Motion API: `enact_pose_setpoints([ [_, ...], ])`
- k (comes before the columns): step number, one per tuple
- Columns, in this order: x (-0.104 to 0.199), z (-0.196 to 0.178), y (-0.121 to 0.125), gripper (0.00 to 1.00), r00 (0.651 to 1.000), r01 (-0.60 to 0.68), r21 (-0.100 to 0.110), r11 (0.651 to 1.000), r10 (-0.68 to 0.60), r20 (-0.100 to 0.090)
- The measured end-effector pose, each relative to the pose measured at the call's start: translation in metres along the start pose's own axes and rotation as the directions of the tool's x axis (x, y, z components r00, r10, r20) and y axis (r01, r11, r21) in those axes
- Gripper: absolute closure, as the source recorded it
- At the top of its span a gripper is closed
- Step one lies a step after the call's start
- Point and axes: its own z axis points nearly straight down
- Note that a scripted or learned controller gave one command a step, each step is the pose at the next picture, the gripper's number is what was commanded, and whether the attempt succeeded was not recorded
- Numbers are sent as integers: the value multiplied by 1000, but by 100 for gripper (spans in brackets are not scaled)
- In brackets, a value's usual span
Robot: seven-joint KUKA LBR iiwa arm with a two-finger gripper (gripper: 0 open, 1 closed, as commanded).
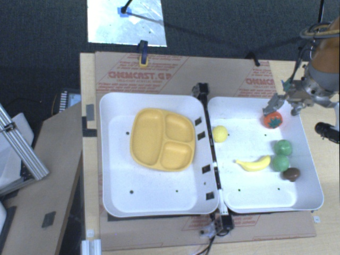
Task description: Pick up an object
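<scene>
On the desk, the right bin (305, 195) holds a tomato (272, 120) at upper right, beneath the end effector (284, 104), whose grip I cannot tell. Probably light, smooth, rolly: pinch across its middle

— What carries everything?
— A light wooden table (87, 142), covered by a cardboard sheet (175, 70) printed in red.
— And directly on it?
— Two shallow white bins, the left bin (114, 195) and right bin (305, 193) touching at the frame's centre.
</scene>
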Motion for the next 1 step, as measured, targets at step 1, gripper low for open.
enact_pose_setpoints([
  [1, 1, -9, 3, 0, 1000, 3, -13, 1000, -3, 3],
])
